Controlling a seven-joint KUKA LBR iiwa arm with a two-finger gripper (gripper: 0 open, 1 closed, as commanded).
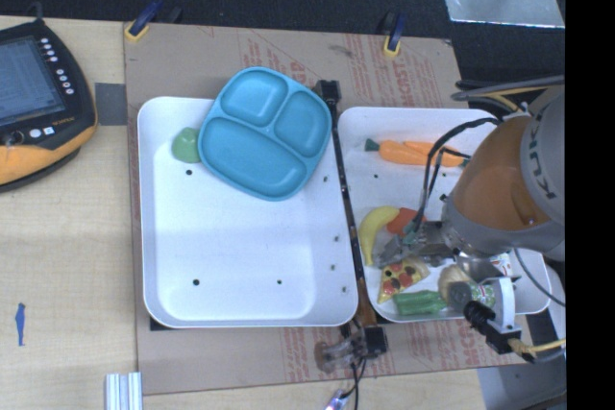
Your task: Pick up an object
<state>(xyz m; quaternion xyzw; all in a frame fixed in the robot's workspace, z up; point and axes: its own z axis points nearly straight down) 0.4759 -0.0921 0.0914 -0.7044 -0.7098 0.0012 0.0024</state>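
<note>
The right bin (357,137) holds an orange carrot (415,152) at the back. In front of it lie a yellow banana (377,224), a small red piece (405,217), a pizza slice toy (401,278) and a green block (419,304). My gripper (407,249) reaches down among these near the bin's left wall, just above the pizza slice and beside the banana. The arm's orange band and grey wrist (500,192) hide the bin's right half. A white can (492,296) lies under the wrist at the front.
The left bin (240,283) carries a blue divided plate (265,132) over its back edge, with a green ball (184,145) half under it. A teach pendant (38,101) lies at the far left. Clamps (142,20) hold the cardboard base.
</note>
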